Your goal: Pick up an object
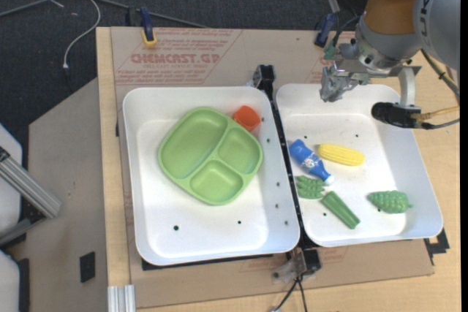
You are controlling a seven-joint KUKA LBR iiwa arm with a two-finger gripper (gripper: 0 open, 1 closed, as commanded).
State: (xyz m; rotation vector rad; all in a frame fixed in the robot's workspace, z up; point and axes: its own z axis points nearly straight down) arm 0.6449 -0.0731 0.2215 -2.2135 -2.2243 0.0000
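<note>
the arm [409, 4] is reaching in from the right, wrist tilted down, hanging its pincer [333, 90] over the far left corner of the right bin [417, 157]. i cannot tell its state; nothing is showing in it. the left bin [146, 215] is sitting to its left, holding a green tray [208, 156] and an orange piece [247, 116]. the corn [341, 154], likely the nearest pick, is lying just toward the camera from the pincer, long axis running left to right. the blue bottle [308, 160] is lying beside it, with green pieces [387, 201] further forward.
</note>
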